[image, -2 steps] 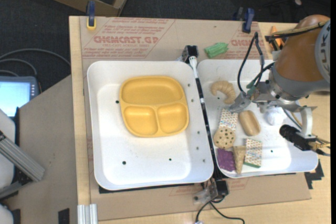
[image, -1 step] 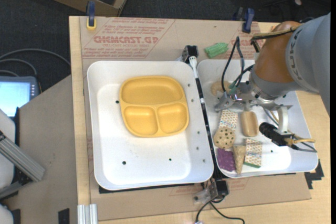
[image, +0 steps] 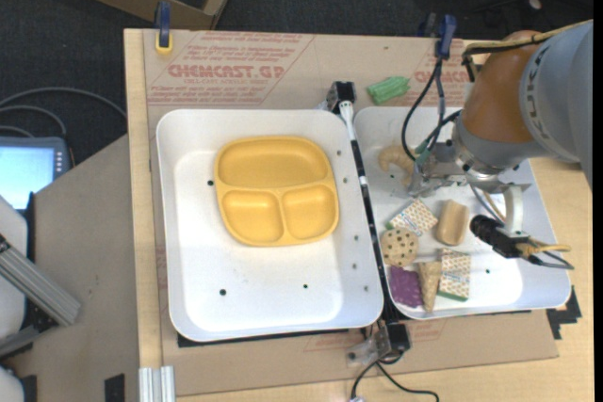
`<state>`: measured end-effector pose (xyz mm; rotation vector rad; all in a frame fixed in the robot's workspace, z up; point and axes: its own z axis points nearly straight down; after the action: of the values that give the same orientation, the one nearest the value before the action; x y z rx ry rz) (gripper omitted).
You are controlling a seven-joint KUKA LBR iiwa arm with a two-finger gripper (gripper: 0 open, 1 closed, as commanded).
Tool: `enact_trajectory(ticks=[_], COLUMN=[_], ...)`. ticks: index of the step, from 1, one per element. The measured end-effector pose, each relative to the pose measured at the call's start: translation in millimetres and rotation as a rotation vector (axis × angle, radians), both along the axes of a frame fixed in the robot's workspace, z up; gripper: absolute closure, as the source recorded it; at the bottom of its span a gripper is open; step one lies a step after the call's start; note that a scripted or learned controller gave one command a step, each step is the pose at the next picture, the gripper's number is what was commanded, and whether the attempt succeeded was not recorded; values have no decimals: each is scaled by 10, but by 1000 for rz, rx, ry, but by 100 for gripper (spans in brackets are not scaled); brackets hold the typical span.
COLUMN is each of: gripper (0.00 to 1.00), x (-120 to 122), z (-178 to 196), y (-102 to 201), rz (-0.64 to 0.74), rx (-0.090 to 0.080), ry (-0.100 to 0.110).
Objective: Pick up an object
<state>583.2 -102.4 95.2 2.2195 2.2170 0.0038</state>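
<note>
Lying flat, tan block [image: 452,223], perhaps foam

Yellow tray [image: 276,190], white bins [image: 273,311], purple obj [image: 405,286].

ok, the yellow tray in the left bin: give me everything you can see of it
The yellow tray looks like matte moulded plastic, a rounded rectangle with three compartments: one wide one along the far side, two smaller ones on the near side. All three look bare. It lies flat and upright, slightly rotated, in the upper middle of the left bin, resting on the bin floor and apart from its walls. Nothing else touches it.
</note>
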Motion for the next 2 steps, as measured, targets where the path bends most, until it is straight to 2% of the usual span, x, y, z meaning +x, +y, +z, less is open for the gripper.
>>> enact_trajectory(ticks=[1,2], gripper=[100,100], x=[-498,-609], z=[948,892], y=[413,546], rz=[5,2], rx=[3,3], ry=[-2,8])
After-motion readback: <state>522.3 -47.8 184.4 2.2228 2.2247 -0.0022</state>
